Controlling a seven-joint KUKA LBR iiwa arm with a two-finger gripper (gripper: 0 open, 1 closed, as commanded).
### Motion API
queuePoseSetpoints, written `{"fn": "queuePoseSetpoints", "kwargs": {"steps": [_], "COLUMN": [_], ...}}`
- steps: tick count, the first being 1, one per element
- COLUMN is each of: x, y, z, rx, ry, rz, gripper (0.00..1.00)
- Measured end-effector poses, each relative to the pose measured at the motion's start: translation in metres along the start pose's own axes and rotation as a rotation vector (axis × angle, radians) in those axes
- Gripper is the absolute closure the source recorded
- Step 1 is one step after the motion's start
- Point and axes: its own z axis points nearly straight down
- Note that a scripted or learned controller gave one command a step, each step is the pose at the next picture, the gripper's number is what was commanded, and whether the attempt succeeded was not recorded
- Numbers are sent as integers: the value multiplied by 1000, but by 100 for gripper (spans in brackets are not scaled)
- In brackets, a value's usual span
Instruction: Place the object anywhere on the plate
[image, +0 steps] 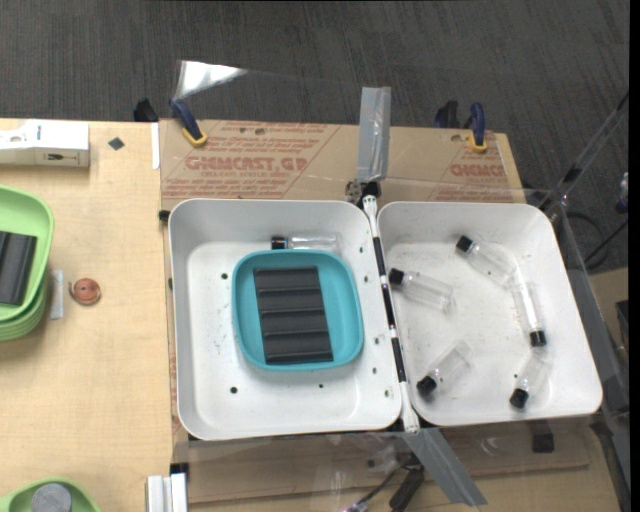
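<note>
A teal square plate (247, 305) lies in the left white bin (200, 380) with a black ribbed block (292, 314) on it. Just behind the plate, a clear vial with a black cap (300, 243) lies against the bin's far wall. The right white bin (570, 390) holds several clear vials with black caps: one near the left wall (420, 287), one at the back (482, 256), one along the right side (528, 310), one at the front left (444, 369) and one at the front right (530, 383).
A cardboard sheet (260, 160) lies under and behind the bins, held by blue and orange clamps (186, 120). A green tray (20, 265) sits at the left edge of the wooden bench, with a small red disc (86, 291) beside it. A white box (45, 145) lies at the back left.
</note>
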Motion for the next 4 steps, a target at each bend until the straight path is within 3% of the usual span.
{"fn": "queuePoseSetpoints", "kwargs": {"steps": [4], "x": [0], "y": [0], "z": [0], "rx": [0], "ry": [0], "rz": [0], "gripper": [0]}}
